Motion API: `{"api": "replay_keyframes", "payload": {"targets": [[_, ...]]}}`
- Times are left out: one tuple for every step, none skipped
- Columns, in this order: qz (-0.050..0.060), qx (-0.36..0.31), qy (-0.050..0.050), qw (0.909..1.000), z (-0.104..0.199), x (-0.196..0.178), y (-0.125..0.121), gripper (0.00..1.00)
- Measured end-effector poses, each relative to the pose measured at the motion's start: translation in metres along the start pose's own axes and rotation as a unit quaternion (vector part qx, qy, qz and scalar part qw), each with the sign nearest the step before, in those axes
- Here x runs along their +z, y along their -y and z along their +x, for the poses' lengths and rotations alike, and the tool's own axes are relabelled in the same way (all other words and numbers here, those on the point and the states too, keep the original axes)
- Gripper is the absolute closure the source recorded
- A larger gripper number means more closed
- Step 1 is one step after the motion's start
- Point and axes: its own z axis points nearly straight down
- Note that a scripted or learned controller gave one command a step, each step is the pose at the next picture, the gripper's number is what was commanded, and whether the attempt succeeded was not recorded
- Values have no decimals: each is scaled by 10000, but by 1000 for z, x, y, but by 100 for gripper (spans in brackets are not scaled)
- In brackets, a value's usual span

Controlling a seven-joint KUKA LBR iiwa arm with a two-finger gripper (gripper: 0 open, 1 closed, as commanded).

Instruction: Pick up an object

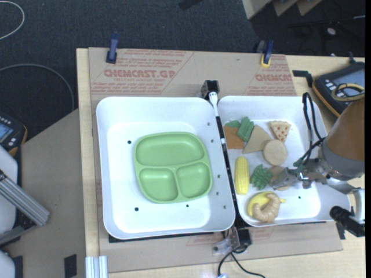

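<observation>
The right bin holds several toy foods. A yellow corn cob lies along its left wall, with a green leafy piece beside it. A round beige disc and a tan wedge sit in the middle. A pizza slice lies at the back, a green and orange piece at the back left, and a yellow and tan pastry at the front. My gripper is low in this bin, just right of the green leafy piece and below the disc.
The left bin holds a green divided plate. A black hinge strip runs between the bins. My arm comes in over the right bin's right wall. A yellow and black device lies at the far right.
</observation>
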Motion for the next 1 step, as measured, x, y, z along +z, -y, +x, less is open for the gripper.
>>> {"api": "replay_keyframes", "payload": {"targets": [[-100, -18, 40, 9999, 5, 23, -80, 0]]}}
